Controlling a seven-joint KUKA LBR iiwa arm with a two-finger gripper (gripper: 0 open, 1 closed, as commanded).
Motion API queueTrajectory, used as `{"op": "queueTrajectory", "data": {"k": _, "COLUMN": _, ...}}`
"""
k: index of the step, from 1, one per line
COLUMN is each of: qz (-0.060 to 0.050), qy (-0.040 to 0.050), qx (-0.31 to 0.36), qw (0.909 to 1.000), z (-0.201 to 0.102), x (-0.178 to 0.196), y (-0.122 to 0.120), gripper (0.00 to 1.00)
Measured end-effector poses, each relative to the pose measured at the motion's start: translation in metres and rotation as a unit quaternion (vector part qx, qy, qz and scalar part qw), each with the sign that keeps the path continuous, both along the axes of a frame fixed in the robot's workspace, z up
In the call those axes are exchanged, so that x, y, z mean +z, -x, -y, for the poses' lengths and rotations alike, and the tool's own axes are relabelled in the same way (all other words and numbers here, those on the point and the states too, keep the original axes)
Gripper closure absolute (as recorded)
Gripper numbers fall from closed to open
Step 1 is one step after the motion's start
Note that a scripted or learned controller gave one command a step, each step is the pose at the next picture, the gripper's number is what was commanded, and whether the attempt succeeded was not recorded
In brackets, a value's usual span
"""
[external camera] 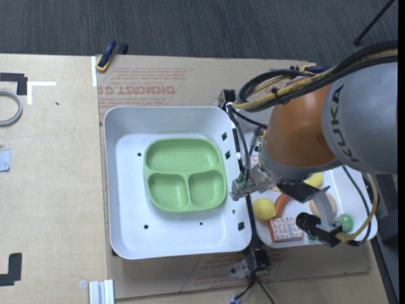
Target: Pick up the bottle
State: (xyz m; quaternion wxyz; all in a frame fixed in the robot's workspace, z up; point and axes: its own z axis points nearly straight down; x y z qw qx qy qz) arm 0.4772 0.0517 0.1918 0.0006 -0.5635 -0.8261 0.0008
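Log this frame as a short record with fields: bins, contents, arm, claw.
left bin: holds a green divided tray, three compartments
right bin: largely covered by the arm; yellow lemon-like item, orange item, small red and white box, green round piece visible
arm: reaching in from the right, over the right bin
claw: near the wall between the bins; grip state unclear
bottle: cannot be identified

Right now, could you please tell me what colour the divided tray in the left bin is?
Light green, seen clearly in the camera view: the divided tray.
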Motion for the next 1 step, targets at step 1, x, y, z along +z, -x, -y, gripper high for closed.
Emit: {"op": "queueTrajectory", "data": {"k": 1, "qz": 0.0, "qy": 0.0002, "qx": -0.004, "qw": 1.0, "z": -0.0601, "x": 0.0332, "y": -0.0003, "gripper": 1.0}}
